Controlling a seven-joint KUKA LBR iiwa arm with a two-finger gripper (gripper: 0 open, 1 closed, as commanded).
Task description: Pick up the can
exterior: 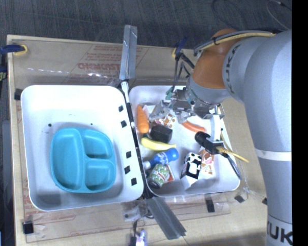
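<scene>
The big grey arm (269,111) comes in from the right and bends down, with its orange band (211,65) sitting just above the wrist. The gripper (167,111) hangs low at the end, pointing left, metal bits all bunched up.

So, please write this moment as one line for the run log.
stage: reaching | gripper: low at far end of right bin | can: at near edge, not held | left bin: blue tray

Both white bins (36,111) look like smooth, faintly glossy plastic, as does the blue divided tray (82,160). The can (160,174) wears a shiny printed wrap, probably over metal. The bench (251,188) along its near edge shows pale matt wood.
</scene>
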